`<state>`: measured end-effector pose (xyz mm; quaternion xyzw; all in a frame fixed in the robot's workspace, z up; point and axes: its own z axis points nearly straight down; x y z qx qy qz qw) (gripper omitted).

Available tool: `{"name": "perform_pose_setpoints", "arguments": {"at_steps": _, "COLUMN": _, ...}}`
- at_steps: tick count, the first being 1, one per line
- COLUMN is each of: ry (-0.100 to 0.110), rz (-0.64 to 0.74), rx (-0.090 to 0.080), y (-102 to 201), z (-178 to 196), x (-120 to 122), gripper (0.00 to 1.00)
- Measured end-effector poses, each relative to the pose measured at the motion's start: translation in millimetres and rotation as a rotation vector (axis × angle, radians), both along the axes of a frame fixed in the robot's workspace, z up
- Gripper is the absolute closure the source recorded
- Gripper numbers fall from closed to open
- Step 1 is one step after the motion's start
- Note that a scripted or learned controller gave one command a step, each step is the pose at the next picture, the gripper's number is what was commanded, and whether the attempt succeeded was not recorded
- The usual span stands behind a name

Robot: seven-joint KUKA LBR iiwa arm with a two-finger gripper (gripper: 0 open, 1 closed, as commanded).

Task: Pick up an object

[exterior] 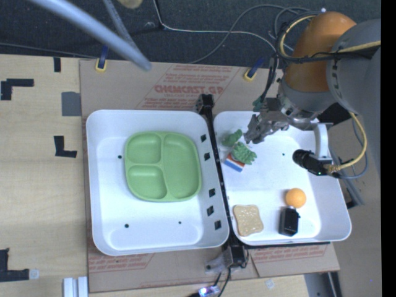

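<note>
Hovering over the right bin (334,224), gripper (252,137) just beside green toy (240,147) at far left; finger state impossible to tell. Lying nearer: toast (248,219), orange ball (296,197), black block (288,221).

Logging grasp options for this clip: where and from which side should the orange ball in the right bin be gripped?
Grip the orange ball across its middle, coming straight down from above. It is round, so any pair of opposite sides works, but the black block lies close in front of it, so the fingers are probably best closed left to right in this view. The hand is over the green toy now.
</note>
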<state>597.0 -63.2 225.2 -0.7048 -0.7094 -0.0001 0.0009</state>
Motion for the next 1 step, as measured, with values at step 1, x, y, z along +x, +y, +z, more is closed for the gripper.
{"name": "perform_pose_setpoints", "arguments": {"at_steps": 1, "ry": 0.001, "rz": -0.001, "rx": 0.0, "y": 51.0, "z": -10.6, "x": 17.3, "gripper": 1.0}}
